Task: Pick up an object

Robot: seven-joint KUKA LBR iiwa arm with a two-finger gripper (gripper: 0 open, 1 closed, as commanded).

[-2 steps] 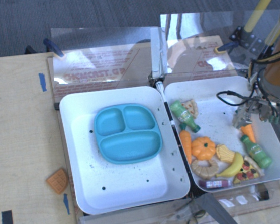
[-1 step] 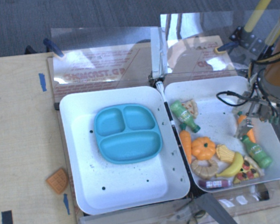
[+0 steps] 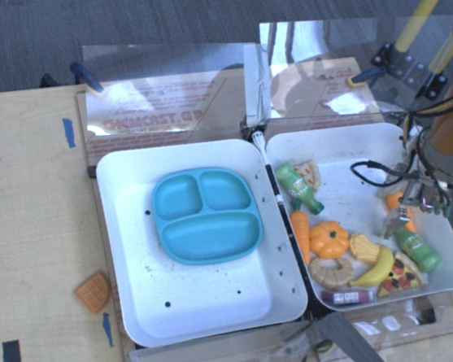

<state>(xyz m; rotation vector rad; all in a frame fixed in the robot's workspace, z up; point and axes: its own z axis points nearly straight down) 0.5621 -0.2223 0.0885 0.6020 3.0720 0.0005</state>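
Camera view shows us the arm reaching in over the far right side of the right bin (image 3: 352, 132), its orange band at the picture's edge and its wrist, hung with black cable, angled down and inward. We see the gripper (image 3: 407, 213) low over the bin's right part, just above a green bottle (image 3: 418, 249) and beside a small orange piece (image 3: 394, 200); whether it is clenched or released we cannot tell, since the cable and wrist parts clutter it, and we see nothing clearly held. Taking the toy pumpkin (image 3: 330, 239) as our landmark: a carrot (image 3: 301, 232) lies just left of it, a second green bottle (image 3: 298, 187) stands farther up and left, a corn cob (image 3: 364, 246) touches its right side, a banana (image 3: 375, 271) lies below and right, and a pale ring-shaped pastry (image 3: 331, 270) sits directly below. Well left of the pumpkin, the left bin (image 3: 144, 309) holds a blue divided plate (image 3: 206, 215). Far left of that, a waffle-like toy (image 3: 93, 291) rests on the wooden bench (image 3: 29, 241).
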